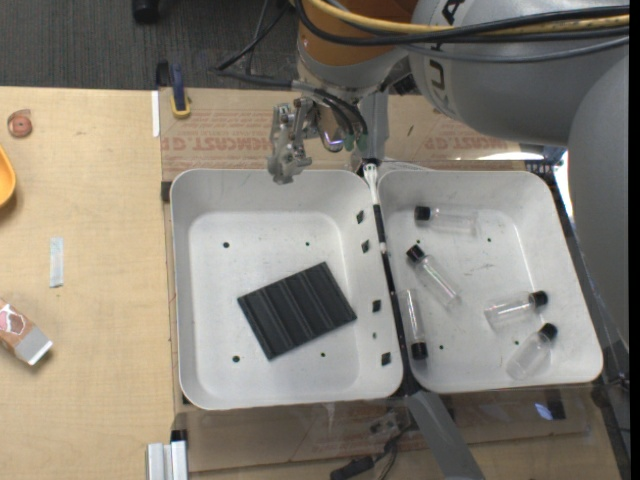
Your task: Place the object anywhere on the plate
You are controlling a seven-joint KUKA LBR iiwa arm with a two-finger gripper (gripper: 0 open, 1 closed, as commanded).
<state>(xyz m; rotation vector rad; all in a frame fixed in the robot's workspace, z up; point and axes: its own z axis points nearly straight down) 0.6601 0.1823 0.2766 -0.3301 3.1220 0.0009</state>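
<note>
While the arm point(520, 48) hangs over the back of the counter point(80, 238), its tool point(287, 153) sits above the far rim of the left bin point(185, 268), and I cannot tell its state. That bin holds a dark ribbed plate point(297, 309) lying flat with open floor all round, while the right bin point(570, 268) holds five clear vials with black caps. These look light, smooth and likely to roll, so the vial point(431, 271) near the divider is best gripped across its middle, clear of the wall.
</note>
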